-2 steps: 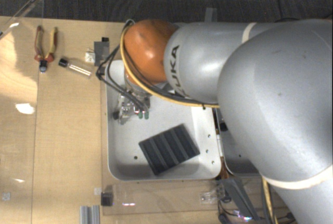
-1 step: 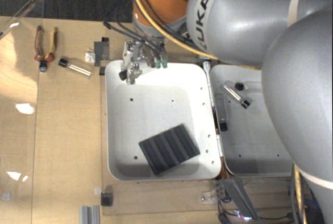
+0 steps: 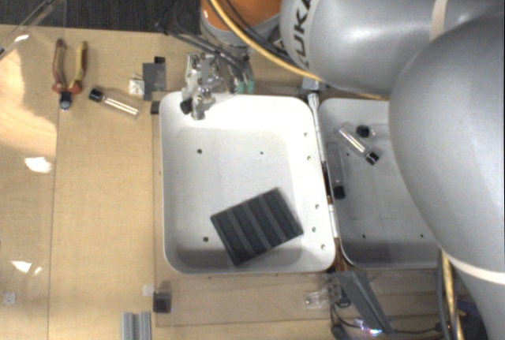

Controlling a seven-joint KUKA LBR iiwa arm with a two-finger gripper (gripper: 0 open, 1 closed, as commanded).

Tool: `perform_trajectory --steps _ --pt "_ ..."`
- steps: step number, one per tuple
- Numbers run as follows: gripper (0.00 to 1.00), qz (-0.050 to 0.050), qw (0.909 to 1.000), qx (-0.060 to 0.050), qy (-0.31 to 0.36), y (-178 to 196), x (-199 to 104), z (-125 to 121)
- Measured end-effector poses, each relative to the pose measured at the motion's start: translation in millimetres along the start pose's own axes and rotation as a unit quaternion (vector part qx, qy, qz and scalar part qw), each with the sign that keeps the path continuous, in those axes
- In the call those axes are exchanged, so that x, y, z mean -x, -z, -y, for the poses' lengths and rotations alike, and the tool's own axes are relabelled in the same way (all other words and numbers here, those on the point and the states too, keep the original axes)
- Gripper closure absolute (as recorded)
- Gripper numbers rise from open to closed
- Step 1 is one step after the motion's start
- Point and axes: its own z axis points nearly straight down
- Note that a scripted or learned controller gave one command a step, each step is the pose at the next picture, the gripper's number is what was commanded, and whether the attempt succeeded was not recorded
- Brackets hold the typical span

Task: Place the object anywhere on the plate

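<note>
1. Object (image 3: 353,140): small pale rod w/ dark end, lying flat at a slant in the view-right bin (image 3: 410,252), near its far wall. Judged to be the task item; ID not certain.
2. Plate (image 3: 256,226): dark ribbed slab, flat in the view-left bin (image 3: 177,196), near the front wall, rotated approx. diagonal to the bin edges. Object and plate are well apart, w/ both bin walls between them.
3. Step in hand (judged): acquire object. Recommend approach from above, claw aligned across the rod's short axis, centred on its length. Lift clear of both bin walls before transfer; release low over plate centre, since the ribs may let a rod roll.
4. Claw (image 3: 199,103): over the far view-left corner of the view-left bin, well away from object and plate. Open/closed state: cannot tell. No item visible in it.
</note>
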Motion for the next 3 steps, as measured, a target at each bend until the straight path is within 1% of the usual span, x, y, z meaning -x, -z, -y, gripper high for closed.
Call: perform_trajectory --steps 1,2,3 --pt "1.0 -0.002 0.9999 0.001 -0.011 -144 -18 -3" --pt "1.0 0.0 0.9816 0.001 0.191 -98 0 0" --pt "1.0 0.001 0.9292 0.001 0.37 -54 0 2"
